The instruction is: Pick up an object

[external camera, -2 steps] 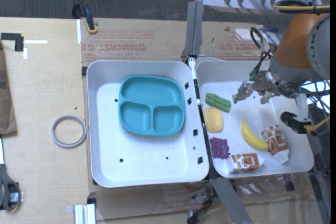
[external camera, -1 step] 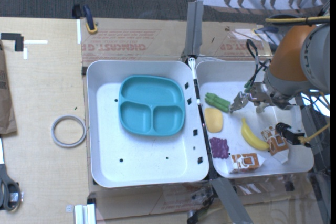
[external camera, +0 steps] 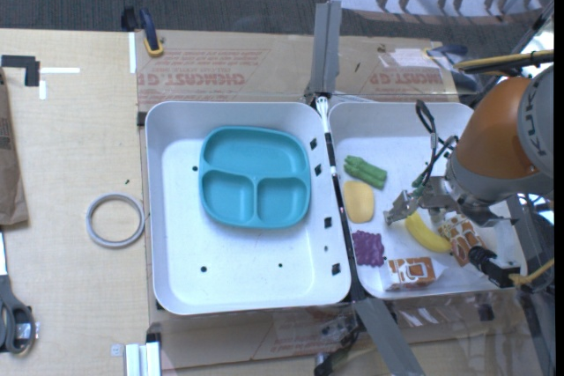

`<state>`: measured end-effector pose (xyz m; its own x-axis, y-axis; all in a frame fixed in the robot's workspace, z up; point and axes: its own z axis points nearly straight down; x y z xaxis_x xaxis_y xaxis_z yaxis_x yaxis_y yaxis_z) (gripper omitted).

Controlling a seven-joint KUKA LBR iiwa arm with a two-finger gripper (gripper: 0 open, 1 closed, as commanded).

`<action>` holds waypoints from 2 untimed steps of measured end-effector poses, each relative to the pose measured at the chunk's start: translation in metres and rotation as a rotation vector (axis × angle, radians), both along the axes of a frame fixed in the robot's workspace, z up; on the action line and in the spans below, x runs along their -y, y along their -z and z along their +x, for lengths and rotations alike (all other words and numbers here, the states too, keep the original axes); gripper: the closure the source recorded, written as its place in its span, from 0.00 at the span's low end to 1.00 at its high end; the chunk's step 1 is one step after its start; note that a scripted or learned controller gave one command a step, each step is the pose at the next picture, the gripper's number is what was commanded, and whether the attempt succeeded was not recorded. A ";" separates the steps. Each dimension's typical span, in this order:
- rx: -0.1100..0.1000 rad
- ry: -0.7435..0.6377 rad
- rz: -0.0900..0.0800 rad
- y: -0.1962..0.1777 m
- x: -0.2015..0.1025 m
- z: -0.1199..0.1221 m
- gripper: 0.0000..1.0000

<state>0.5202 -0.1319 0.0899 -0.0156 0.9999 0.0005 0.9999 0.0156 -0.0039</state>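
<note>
Yellow banana (external camera: 427,233) lies in the right bin (external camera: 388,123), touching the lower right side of the tool (external camera: 404,209), whose metal fingers hang apart just above the bin floor with nothing between them. Close around it sit a pale yellow lemon (external camera: 359,201), a green pepper (external camera: 365,171), purple grapes (external camera: 368,248), a small carton (external camera: 412,272) and a snack packet (external camera: 460,239). On the bench (external camera: 70,145), the left bin (external camera: 163,216) holds a teal divided plate (external camera: 256,178).

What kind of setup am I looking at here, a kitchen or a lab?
Likely a robot lab bench, not a kitchen: two white bins on cardboard, toy food such as a banana, and a tape roll on the wooden bench.
</note>
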 end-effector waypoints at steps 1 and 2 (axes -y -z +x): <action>-0.002 0.004 0.000 -0.007 0.001 0.000 1.00; 0.001 -0.102 -0.001 -0.146 -0.052 0.014 1.00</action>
